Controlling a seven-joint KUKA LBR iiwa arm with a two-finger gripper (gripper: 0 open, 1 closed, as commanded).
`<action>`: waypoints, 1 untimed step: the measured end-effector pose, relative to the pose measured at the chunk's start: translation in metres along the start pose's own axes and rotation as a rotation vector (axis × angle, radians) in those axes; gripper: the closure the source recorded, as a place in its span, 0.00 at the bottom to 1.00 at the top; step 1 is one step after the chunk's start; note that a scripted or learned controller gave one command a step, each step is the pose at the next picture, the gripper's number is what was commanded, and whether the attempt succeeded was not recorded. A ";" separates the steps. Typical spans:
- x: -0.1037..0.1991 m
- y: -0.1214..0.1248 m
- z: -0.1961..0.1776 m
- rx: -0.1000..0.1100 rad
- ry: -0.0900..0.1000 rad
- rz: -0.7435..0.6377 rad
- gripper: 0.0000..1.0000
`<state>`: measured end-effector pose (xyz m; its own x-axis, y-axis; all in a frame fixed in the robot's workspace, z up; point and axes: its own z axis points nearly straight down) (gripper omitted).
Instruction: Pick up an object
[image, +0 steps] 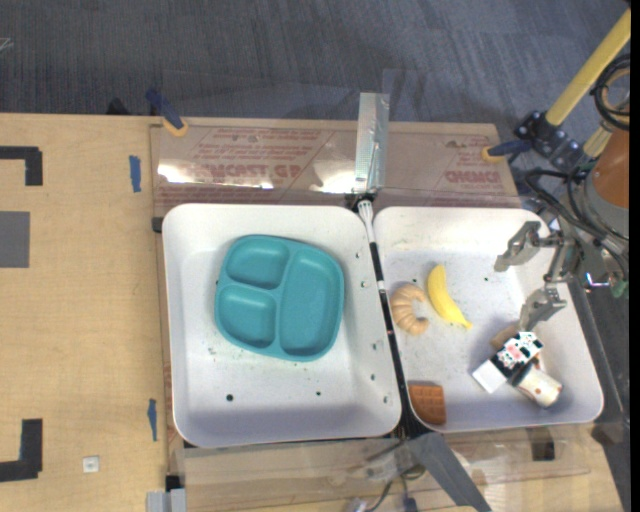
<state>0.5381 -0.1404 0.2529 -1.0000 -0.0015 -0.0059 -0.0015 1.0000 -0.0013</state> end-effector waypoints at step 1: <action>0.002 0.048 0.133 -0.002 0.010 0.421 0.00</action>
<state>0.5364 -0.0921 0.1203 -0.9133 0.4073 0.0043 0.4073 0.9133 0.0008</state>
